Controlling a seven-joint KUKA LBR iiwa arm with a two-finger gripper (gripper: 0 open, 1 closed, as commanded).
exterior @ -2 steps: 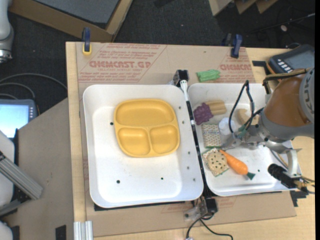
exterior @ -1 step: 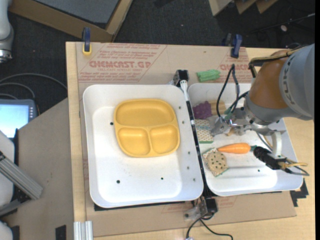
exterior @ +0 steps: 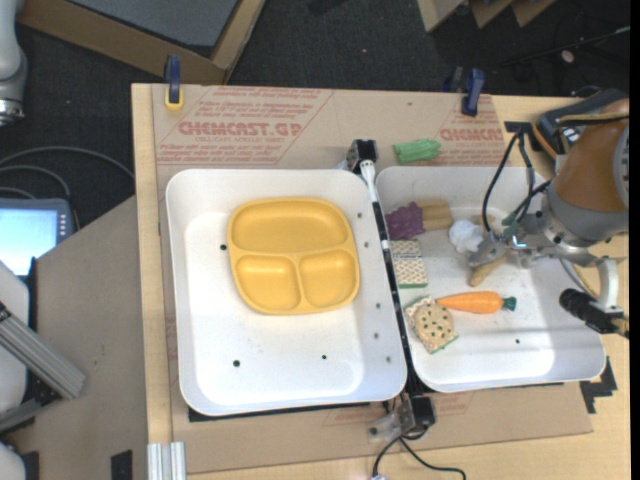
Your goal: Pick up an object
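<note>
Orange and slim, the toy carrot (exterior: pixel 471 303) is the likeliest pick. It lies flat on the floor of the right bin (exterior: pixel 530 363), long axis running left to right across the view, green top toward the arm. Your gripper (exterior: pixel 490 260) sits low over the same bin — the carrot lies just below it in the view and slightly to its left, near but apart. Whether the gripper is spread or closed, you cannot tell; it blurs into a tan, stick-like piece (exterior: pixel 484 268) under its tip, and nothing can be confirmed as held.

Other things crowd that bin: a crumpled white lump (exterior: pixel 465 234) just left of the gripper, a purple item (exterior: pixel 405 220) beside a tan block (exterior: pixel 435 215) at the far-left corner, a small checked block (exterior: pixel 408 267), and a speckled cookie-like piece (exterior: pixel 433 324) nearly touching the carrot's pointed end.

In my judgement, a grasp across the carrot's narrow width suits best — the bin floor around its middle looks open.

Beyond it, the left bin (exterior: pixel 200 298) carries a yellow divided plate (exterior: pixel 294 254), and a green object (exterior: pixel 417 151) rests on the board-covered desk (exterior: pixel 250 128) behind both bins.
</note>
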